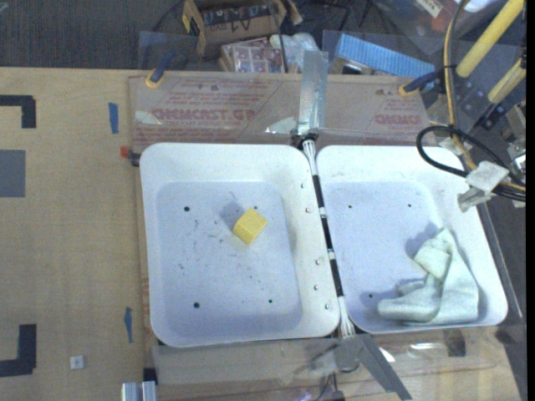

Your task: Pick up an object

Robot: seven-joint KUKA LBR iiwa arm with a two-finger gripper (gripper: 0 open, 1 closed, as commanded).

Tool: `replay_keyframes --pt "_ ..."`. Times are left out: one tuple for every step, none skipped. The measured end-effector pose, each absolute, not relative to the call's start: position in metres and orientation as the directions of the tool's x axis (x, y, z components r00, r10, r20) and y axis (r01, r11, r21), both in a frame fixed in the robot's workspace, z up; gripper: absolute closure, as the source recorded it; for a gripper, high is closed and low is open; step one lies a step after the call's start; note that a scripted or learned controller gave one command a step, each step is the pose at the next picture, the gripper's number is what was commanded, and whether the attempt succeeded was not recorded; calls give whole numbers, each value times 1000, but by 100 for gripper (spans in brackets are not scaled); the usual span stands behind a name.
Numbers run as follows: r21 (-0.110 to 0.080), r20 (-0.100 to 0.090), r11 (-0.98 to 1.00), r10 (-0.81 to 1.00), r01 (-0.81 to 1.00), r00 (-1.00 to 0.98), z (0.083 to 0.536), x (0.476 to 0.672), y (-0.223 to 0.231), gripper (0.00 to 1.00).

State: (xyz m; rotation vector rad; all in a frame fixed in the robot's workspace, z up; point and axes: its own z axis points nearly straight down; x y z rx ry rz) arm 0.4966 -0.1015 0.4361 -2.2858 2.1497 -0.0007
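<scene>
One grey metal bracket (pixel 361 359) sits at the near edge of the bench, below the seam where the bins meet. You will find black corner marks (pixel 21 351) on the bare wooden bench top (pixel 67 224) to the left of it.

Two shallow white bins lie side by side just behind the bracket, their inner rims touching along a line of fasteners. In the right bin (pixel 376 182), note a crumpled white cloth (pixel 430 286) bunched into the near right corner. It lies against the right wall and one fold rises toward the middle of the bin. In the left bin (pixel 167 174), a small yellow block (pixel 249 225) lies on the floor a little beyond centre. It is turned at an angle to the walls and well apart from all four. The floor around it shows dark specks and scuffs.

At the right bin's far right rim, pale hardware (pixel 481 182) with a looped black cable (pixel 439 144) hangs over the edge, touching neither object. Whether the gripper is wide or narrow you cannot tell from this view, and nothing is seen held.

Beyond the bins a brown sheet with red lettering (pixel 209 111) lies flat. An upright metal strip (pixel 313 90) stands at the seam. Yellow tubes (pixel 493 27) cross the far right corner. Boxes and clutter (pixel 242 23) stand on the dark floor at the very back.
</scene>
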Motion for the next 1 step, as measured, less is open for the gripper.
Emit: replay_keyframes --pt "-1 -2 -436 -900 -900 436 436 480 -94 0"
